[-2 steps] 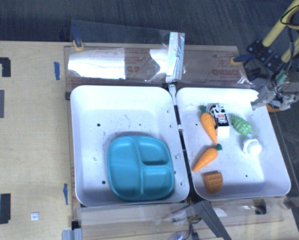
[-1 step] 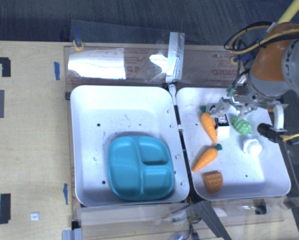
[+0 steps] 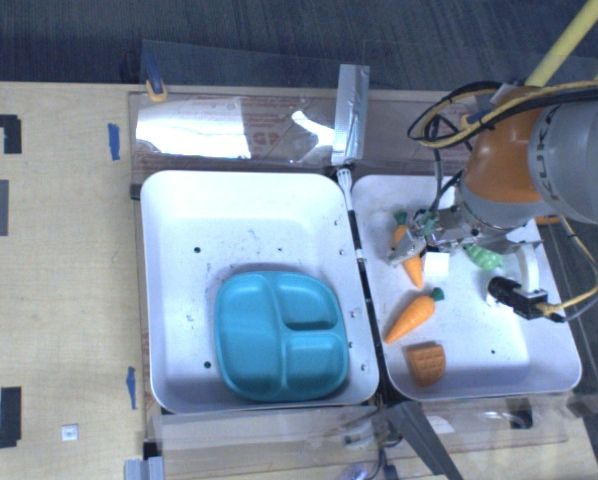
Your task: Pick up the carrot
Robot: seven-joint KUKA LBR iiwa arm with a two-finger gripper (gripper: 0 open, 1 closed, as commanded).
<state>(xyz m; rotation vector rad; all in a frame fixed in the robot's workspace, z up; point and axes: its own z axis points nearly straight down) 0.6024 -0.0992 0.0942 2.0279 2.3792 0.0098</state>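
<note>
The claw (image 3: pixel 426 251), its grip state impossible to tell, is hovering low in the right bin (image 3: pixel 499 368), seemingly approaching, with one carrot (image 3: pixel 413 269) directly beneath and another carrot (image 3: pixel 412 316) just below-left, awaiting a settled descent.

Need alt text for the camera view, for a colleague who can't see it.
The gripper hangs low in the right bin above a small carrot; a bigger carrot lies nearer. The left bin holds a blue tray.

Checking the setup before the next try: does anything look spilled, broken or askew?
Nothing stands out. The blue tray lies flat in the left bin; the carrots and other toys lie loose in the right bin, none spilled.
</note>
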